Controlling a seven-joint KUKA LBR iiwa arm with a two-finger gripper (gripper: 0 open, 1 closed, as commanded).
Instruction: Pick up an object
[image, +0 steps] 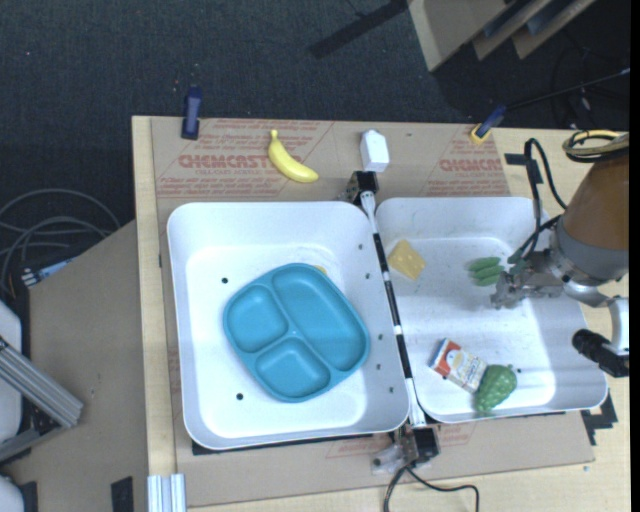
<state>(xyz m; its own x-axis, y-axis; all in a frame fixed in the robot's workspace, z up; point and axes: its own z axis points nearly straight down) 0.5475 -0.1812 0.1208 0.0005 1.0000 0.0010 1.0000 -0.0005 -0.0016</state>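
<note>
Several small objects lay in the right-hand bin, and the tool hung low beside a green piece at mid-right. Whether its tips were spread or pressed together could not be told. It sat just beside the piece, so a closing grip risked nudging it away and catching nothing.

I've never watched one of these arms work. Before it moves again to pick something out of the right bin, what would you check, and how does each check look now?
1. Gripper is over the right bin: ok.
2. Small green object lies just beside the gripper, within easy reach: ok.
3. Something is already between the fingers: cannot tell.
4. Yellow piece, red-and-white packet and green leafy toy lie apart from the gripper: ok.
5. Blue divided plate sits in the left bin, out of the way: ok.
</note>
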